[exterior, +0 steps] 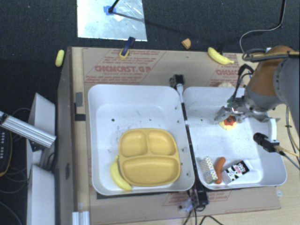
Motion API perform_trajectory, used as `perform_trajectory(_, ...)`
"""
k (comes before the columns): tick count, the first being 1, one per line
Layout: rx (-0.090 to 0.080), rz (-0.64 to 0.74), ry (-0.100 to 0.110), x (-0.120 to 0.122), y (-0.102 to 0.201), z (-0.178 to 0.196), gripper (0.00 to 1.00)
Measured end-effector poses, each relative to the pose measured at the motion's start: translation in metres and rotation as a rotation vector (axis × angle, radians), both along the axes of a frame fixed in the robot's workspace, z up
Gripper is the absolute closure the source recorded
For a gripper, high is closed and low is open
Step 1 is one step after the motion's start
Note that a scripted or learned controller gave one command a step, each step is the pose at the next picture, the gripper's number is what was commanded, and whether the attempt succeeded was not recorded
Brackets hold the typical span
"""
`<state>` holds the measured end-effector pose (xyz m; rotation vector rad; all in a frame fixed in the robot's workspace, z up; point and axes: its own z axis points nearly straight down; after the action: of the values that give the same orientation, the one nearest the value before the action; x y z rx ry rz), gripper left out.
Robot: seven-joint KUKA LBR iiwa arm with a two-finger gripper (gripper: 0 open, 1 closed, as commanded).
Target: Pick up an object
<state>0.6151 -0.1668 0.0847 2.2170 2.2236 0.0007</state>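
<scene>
Seen from above, the gripper (229, 115) hangs low in the right bin (276, 172), directly over a small orange and yellow toy (229, 122). The toy may slip aside or be missed, being small and near the bin's far wall. Whether the fingers are spread or closed cannot be told.
</scene>
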Motion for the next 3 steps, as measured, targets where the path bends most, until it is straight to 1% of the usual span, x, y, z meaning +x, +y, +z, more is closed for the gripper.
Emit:
perform_trajectory(1, -0.001, -0.001, -0.002, -0.006, -0.018, 0.038, 0.00)
perform_trajectory(2, 0.002, -0.001, 0.002, -0.098, 0.045, -0.001, 0.00)
perform_trajectory(3, -0.001, -0.003, -0.002, -0.087, -0.010, 0.059, 0.00)
